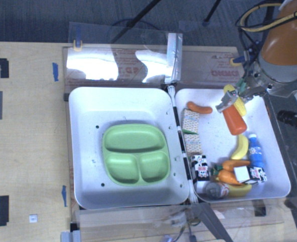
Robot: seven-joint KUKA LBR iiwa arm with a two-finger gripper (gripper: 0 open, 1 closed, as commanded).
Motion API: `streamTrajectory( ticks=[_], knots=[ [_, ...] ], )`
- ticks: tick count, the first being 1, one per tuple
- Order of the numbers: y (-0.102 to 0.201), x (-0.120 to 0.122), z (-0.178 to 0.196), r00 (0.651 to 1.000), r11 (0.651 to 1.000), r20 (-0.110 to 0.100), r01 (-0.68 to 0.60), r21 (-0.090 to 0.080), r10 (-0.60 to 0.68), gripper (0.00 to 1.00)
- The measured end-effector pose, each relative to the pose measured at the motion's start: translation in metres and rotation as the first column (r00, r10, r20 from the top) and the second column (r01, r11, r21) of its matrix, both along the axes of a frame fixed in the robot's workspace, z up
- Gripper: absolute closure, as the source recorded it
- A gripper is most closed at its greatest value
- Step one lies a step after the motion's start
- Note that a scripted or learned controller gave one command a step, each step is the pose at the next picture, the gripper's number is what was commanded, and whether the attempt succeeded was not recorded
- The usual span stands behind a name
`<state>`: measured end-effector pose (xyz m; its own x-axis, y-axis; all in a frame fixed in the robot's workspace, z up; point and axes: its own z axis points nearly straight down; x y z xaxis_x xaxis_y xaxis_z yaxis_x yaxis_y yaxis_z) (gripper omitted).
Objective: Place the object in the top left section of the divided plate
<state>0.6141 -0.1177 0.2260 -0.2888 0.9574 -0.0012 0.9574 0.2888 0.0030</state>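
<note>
Nearest the camera, a jumble is seen at the front of the right bin point(277, 150): a grey can point(215, 189), a carrot point(228, 176), a banana point(241, 146) and a blue bottle point(255, 153), partly overlapped and hard to separate. The green divided plate point(136, 153) lies in the left bin point(85, 115), well apart from them. Farther back in the right bin, the gripper point(229, 101) is seen over an orange cylinder point(234, 120) and a corn cob point(237, 101); whether its fingers are apart cannot be told. A sausage point(199, 108) lies just left of it.
</note>
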Motion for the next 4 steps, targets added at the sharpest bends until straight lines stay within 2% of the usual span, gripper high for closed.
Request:
streamTrajectory(
  ticks=[1, 2, 3, 4],
  knots=[
    [0.009, -0.038, -0.130, 0.998, 0.998, 0.002, -0.071, -0.001, 0.071, 1.00],
    [-0.014, -0.113, -0.138, 0.990, 0.990, 0.013, -0.144, -0.006, 0.144, 1.00],
    [0.013, -0.132, -0.138, 0.962, 0.962, 0.008, -0.272, -0.013, 0.272, 1.00],
    [0.013, -0.131, -0.138, 0.941, 0.941, 0.008, -0.339, -0.013, 0.339, 1.00]
  ],
)
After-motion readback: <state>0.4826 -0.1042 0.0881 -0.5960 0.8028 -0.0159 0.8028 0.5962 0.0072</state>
